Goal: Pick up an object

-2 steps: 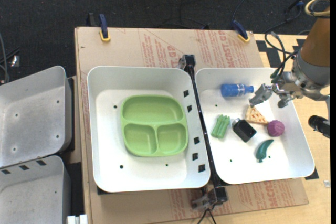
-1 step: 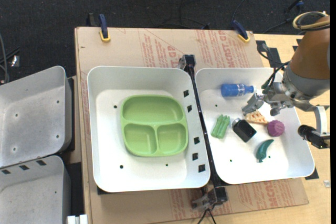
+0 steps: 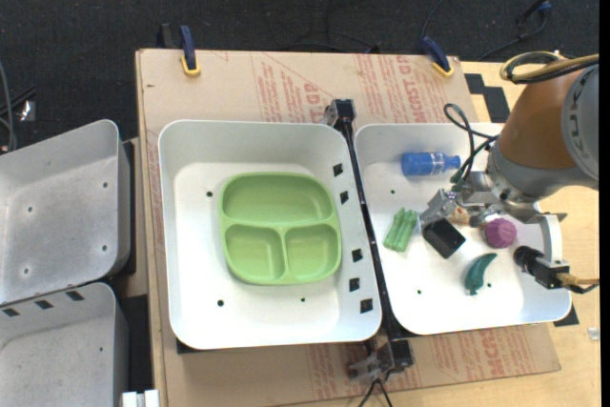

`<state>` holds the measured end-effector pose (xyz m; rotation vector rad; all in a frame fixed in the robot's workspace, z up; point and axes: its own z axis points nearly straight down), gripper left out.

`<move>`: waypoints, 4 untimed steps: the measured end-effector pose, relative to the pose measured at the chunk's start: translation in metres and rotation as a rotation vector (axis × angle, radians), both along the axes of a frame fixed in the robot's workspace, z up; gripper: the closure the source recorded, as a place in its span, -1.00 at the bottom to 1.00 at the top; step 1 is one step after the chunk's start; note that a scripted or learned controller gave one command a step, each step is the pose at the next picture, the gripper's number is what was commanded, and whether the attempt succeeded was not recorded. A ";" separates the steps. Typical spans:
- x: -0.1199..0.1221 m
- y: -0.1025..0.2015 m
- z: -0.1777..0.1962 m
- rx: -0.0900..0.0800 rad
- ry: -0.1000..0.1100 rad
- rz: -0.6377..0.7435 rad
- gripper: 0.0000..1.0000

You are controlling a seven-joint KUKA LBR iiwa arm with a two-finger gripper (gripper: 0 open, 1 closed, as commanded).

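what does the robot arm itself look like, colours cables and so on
The arm is thick and rounded, with a grey shell and a broad orange band above the wrist. Dark lettering shows on the grey part at the picture's edge. A black cable loops near the wrist. The pincer is grey metal with dark parts.

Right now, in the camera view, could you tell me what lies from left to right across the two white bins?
Green divided tray in the left bin → light green ridged piece → blue bottle → black block → teal curved piece → purple object, all five in the right bin.
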<state>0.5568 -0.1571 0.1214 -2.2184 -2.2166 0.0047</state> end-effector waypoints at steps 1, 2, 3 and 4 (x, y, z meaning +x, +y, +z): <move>0.002 -0.001 0.014 -0.003 -0.007 -0.001 1.00; 0.007 0.002 0.057 -0.003 -0.011 0.004 1.00; 0.007 -0.002 0.121 -0.005 -0.014 0.004 1.00; 0.009 -0.003 0.168 -0.004 -0.012 0.004 1.00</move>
